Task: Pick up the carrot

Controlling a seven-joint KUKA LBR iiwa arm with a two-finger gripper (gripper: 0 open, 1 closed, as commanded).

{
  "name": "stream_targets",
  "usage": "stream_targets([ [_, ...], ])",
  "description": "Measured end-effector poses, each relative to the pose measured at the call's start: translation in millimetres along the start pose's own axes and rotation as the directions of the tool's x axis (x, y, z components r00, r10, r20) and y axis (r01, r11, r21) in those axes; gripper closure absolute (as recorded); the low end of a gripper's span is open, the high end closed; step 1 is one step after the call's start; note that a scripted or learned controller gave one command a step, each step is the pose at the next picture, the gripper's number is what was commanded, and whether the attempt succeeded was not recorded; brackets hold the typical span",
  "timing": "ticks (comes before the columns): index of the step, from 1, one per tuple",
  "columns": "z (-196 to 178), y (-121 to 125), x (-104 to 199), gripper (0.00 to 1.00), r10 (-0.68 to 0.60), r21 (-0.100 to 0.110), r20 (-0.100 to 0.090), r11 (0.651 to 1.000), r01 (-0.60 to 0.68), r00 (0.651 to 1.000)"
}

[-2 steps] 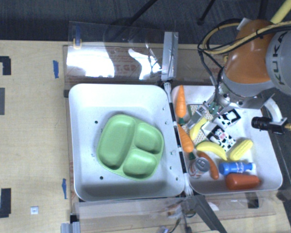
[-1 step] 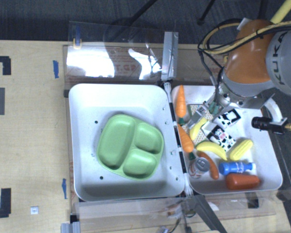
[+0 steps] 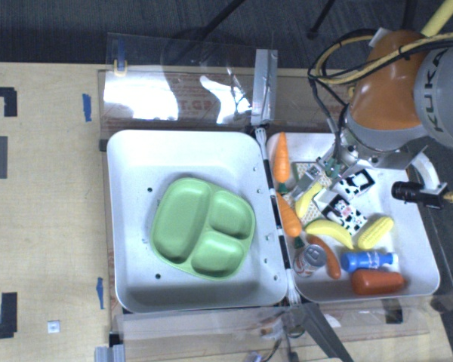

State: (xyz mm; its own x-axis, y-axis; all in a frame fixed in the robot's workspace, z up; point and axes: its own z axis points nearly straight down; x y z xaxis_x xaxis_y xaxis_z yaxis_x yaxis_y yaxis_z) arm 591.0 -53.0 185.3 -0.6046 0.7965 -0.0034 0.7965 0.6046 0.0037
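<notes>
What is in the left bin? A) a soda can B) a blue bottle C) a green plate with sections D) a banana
C: the green plate with three sections lies in the left bin, while the food toys all sit in the right bin.

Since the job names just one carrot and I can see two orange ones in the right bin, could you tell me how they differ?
The upper carrot lies nearly upright in the view along the bin's left wall; the lower carrot slants, its tip toward the soda can. The upper carrot lies apart from the toy pile; the lower carrot is beside the banana. Both are orange, tapered and in the right bin.
</notes>
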Motion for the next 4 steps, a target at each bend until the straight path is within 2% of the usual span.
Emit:
stream_targets([
  [1, 0, -34, 35, 0.0, -0.243, 0.003, -0.005, 0.97, 0.243, 0.97],
  [2, 0, -94, 61, 0.0, -0.348, 0.001, -0.005, 0.937, 0.348, 0.937],
  [3, 0, -108, 41, 0.0, -0.439, 0.0, -0.001, 0.899, 0.439, 0.899],
  [4, 0, -83, 57, 0.0, -0.54, -0.001, 0.0, 0.842, 0.54, 0.842],
])
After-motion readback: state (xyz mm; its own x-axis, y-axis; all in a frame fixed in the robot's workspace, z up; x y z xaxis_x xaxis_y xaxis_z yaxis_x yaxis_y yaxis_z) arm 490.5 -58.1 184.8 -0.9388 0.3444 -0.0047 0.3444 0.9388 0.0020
